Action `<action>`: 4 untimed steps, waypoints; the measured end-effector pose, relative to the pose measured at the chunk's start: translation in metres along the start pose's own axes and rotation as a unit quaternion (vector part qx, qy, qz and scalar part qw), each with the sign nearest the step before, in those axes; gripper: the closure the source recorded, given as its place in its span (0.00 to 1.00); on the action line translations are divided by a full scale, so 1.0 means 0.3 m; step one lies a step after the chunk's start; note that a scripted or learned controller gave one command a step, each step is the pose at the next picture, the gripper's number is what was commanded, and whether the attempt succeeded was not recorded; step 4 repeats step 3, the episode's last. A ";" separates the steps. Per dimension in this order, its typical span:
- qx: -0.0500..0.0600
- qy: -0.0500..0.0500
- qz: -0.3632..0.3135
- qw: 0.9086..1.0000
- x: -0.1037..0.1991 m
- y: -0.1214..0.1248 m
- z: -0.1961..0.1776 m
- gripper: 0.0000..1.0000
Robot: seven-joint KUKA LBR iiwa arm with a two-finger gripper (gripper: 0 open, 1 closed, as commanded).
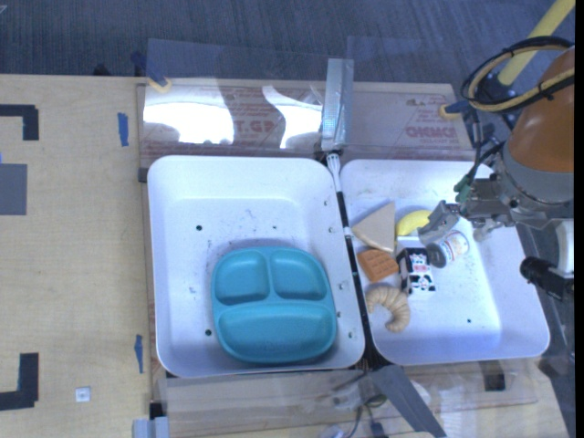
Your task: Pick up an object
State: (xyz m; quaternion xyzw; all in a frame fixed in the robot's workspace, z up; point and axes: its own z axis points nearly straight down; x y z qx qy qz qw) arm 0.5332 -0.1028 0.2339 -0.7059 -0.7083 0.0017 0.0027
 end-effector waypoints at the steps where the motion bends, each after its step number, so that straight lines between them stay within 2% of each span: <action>1: 0.005 0.001 -0.005 1.000 -0.024 -0.002 0.446 0.00; 2: 0.000 0.001 -0.005 1.000 -0.024 0.012 0.409 1.00; 3: -0.003 0.000 0.080 0.997 0.197 0.074 0.007 1.00; 4: -0.003 0.000 0.080 0.997 0.197 0.074 0.007 1.00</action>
